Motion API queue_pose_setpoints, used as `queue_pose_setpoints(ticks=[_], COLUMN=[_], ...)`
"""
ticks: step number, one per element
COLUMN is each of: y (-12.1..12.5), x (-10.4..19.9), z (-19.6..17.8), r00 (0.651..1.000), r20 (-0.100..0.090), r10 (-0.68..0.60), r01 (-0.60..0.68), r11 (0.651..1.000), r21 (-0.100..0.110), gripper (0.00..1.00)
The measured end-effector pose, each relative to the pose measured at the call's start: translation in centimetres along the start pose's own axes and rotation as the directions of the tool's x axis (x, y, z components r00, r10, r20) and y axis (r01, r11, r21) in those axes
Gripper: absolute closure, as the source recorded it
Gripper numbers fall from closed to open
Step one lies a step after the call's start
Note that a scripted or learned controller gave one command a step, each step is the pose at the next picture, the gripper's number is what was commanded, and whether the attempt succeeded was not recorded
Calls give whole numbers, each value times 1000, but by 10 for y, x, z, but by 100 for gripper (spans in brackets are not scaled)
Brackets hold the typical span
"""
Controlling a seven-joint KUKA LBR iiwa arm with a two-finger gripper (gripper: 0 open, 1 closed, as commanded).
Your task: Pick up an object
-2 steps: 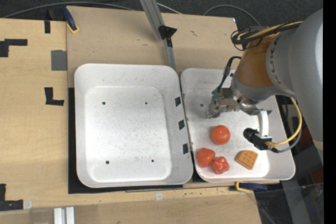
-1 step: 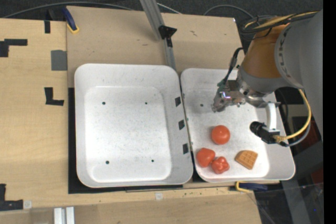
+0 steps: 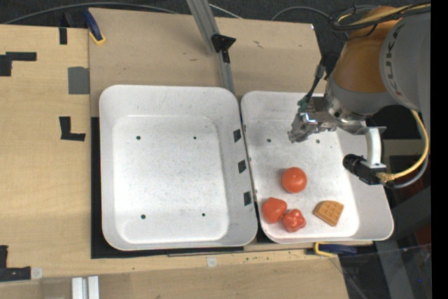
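So far: nothing has been lifted, as best I can judge from where I stand; every pickable object lies on a bin floor and the grasp is all yet to come.

Left bin: the wide shallow white plastic bin (image 3: 119,150) on the left has a speckled floor with a few small dark dots that look like holes, and I see no loose objects in it.

Right bin: the smaller shallow white plastic bin (image 3: 269,115) sits just beside it, their edges meeting at dark clips. All the candidates lie in its near half.

Objects, left to right: a red rounded plastic piece (image 3: 274,209); touching it or just beside it, a red lumpy pepper-like piece (image 3: 293,220); above those, a round red-orange tomato-like ball (image 3: 294,180), apart from the others; then a tan waffle-textured cracker-shaped piece (image 3: 329,212), near the bin's right side.

Count: two bins; four objects, three reddish and one tan.

Gripper: the dark two-finger gripper (image 3: 301,132) on the grey arm with the orange band hangs over the far half of the right bin, up from the tomato-like ball and well apart from the cluster. Nothing shows between its tips. Whether they are spread or closed I cannot tell at this size.

Left to do: my guess is all of it, meaning come over one object, descend, close, and raise it. The ball is nearest and stands clear, so it looks the easiest pick.
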State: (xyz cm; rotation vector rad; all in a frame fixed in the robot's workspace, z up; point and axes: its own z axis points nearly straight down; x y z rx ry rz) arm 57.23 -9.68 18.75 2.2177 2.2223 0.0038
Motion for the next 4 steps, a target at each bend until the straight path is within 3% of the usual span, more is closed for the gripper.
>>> queue_pose_setpoints(ticks=[1,4], y=[1,61], x=[1,155], z=[-53,-32], r00=[1000,1000], r20=[1,2], r10=[0,0], r01=[0,0], r11=[1000,1000], r21=[-1,5], gripper=[100,100])
